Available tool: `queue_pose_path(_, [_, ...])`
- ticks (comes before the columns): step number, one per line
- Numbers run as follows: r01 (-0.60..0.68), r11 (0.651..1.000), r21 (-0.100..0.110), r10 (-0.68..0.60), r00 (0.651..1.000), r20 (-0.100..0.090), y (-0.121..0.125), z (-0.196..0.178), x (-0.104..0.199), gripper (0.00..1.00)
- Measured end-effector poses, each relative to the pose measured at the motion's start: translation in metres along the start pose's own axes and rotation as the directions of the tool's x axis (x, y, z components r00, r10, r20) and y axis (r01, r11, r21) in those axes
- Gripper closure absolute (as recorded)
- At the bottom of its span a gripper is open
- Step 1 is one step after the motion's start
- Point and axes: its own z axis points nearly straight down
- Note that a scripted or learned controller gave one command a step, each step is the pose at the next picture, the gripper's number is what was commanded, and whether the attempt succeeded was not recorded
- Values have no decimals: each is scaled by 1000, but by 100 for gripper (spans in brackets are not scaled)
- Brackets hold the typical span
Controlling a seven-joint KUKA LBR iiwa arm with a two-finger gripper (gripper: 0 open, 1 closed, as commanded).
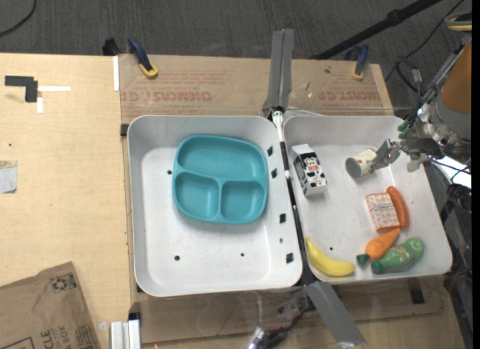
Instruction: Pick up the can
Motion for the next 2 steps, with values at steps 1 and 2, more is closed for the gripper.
queue_pose_path(1, [-316, 949, 0, 316, 949, 0, 53, 99, 18, 0])
queue_pose_path(2, [-351, 936, -2, 351, 936, 0, 69, 117, -7, 0])
